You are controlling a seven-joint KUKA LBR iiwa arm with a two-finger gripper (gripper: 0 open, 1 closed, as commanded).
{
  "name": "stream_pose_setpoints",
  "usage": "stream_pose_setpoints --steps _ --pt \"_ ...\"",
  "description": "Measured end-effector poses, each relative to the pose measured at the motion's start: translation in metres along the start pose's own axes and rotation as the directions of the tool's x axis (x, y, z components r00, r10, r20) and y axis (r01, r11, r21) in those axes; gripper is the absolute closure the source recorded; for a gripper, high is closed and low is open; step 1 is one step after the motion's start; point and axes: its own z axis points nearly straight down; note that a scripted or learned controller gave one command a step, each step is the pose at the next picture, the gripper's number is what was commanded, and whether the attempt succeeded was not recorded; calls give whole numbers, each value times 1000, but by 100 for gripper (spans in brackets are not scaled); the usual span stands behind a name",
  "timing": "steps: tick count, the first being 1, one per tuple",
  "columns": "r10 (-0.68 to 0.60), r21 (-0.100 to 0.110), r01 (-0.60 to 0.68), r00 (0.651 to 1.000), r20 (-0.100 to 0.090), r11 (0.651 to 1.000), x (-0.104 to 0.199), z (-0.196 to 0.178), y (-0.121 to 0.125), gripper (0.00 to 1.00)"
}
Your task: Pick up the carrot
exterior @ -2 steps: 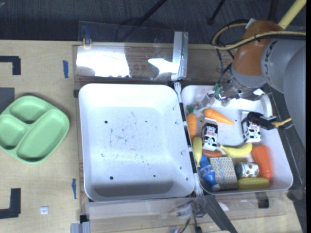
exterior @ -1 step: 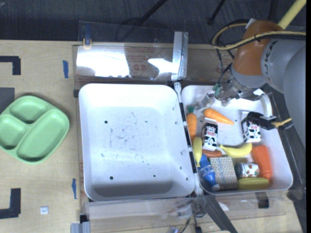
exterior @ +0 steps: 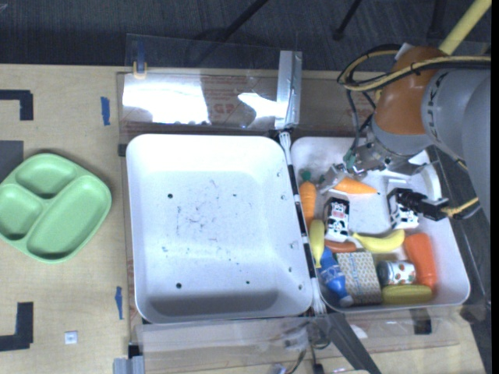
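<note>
The carrot [exterior: 309, 202] is orange with a green top. It lies along the left wall of the right bin [exterior: 452, 287], pointing away from the camera. My gripper [exterior: 355, 164] hangs over the far part of that bin, to the right of the carrot's green end and just above another orange piece [exterior: 357, 185]. The carrot lies apart from the gripper, with nothing touching it from above. The grey arm with its orange band [exterior: 401, 104] comes in from the upper right.
The right bin is crowded: a banana [exterior: 380, 242], a cow-patterned carton [exterior: 337, 218], a blue bottle [exterior: 332, 280], a woven box [exterior: 360, 276], a small can [exterior: 398, 273], an orange bottle [exterior: 422, 257]. The left bin [exterior: 210, 224] adjoins it. A green divided plate [exterior: 51, 206] sits far left.
</note>
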Motion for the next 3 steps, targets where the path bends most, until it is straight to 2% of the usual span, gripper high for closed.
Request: stream_pose_setpoints --steps 1,2,3 --pt "383 1 -383 924 0 924 -26 0 -30 0" --pt "382 -4 -382 924 1 924 -27 -12 -28 100" --pt "386 0 -386 922 0 922 52 -99 -7 100"
